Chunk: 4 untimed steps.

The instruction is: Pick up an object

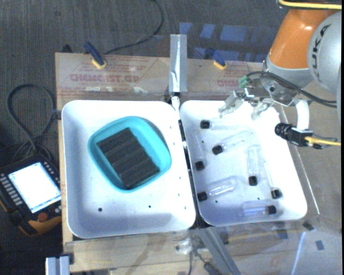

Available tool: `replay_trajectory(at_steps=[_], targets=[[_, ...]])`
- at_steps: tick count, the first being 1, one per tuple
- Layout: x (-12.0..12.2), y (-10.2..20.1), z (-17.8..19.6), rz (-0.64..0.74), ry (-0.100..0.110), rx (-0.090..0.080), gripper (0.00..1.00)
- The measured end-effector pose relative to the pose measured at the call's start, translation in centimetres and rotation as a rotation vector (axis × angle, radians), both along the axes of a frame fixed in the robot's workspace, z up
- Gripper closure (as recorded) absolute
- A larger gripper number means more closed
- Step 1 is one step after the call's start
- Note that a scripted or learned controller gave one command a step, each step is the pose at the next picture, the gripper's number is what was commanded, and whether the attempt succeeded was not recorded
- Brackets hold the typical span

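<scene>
2 bins (74, 211) on bench. Gripper (243, 105) open, empty, above right bin's far edge. Clear vials (234, 142) with black caps lie scattered there. Left bin holds blue tray (160, 142).

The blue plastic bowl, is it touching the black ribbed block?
Touching: the camera view shows the black ribbed block lying inside the blue plastic bowl, resting on its bottom.

Probably lab: clamped bench (120, 76), teach pendant (28, 189)

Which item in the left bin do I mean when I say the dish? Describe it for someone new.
Look in the left white bin. Near its middle lies a teal dish with rounded corners, holding a dark ribbed block. The clear tubes lie in the other bin.
</scene>
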<state>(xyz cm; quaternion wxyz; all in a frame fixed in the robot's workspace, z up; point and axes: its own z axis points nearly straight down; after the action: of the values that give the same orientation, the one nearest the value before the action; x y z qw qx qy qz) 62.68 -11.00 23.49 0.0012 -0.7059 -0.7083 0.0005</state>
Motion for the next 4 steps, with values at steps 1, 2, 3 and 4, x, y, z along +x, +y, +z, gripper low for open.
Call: replay_trajectory(at_steps=[1, 2, 3, 4], targets=[[-4.3, -3.0, -14.2, -0.082, -0.002, 0.000, 0.00], [-8.4, -6.6, -11.0, 0.003, -0.002, -0.001, 0.00], [-3.6, -11.4, -1.0, 0.039, -0.003, -0.003, 0.00], [-5.6, -9.0, -14.1, 0.040, -0.003, 0.000, 0.00]])
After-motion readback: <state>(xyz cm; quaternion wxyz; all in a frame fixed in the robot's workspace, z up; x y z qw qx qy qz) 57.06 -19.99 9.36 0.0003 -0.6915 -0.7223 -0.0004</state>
